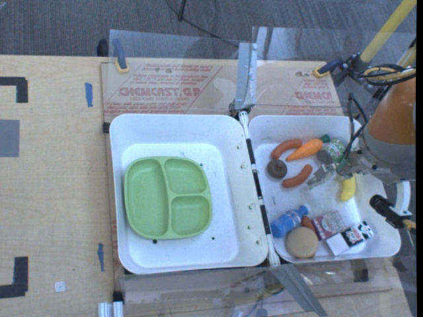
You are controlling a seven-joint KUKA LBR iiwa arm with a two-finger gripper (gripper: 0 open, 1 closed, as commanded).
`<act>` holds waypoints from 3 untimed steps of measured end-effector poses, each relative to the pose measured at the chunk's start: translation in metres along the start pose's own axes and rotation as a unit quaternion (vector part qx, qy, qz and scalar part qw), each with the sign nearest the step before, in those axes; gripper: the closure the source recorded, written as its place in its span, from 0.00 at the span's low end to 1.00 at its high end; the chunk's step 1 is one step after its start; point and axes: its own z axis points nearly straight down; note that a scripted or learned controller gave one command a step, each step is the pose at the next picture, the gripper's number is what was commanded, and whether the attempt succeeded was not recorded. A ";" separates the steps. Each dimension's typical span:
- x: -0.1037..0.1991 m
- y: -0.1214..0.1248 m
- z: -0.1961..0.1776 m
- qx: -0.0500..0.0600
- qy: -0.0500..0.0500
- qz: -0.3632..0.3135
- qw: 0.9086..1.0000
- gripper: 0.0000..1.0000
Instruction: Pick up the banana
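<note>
Now we hover gripper (pixel 328 172) in right bin (pixel 386 246), approach step; open or closed, cannot tell. Banana (pixel 347 188) at four o'clock; next, shift, descend.

Grey arm (pixel 390 147) with an orange band, black cables, perhaps metal gripper (pixel 328 171).

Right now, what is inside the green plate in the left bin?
Nothing can be seen inside the green plate: its three compartments look bare. What lies under it is covered.
</note>
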 end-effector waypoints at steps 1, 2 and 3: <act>-0.018 -0.024 -0.046 0.005 -0.017 -0.008 1.000 0.00; -0.023 -0.012 -0.036 0.005 -0.017 -0.015 1.000 0.00; -0.020 0.011 0.004 0.002 -0.012 -0.028 1.000 0.00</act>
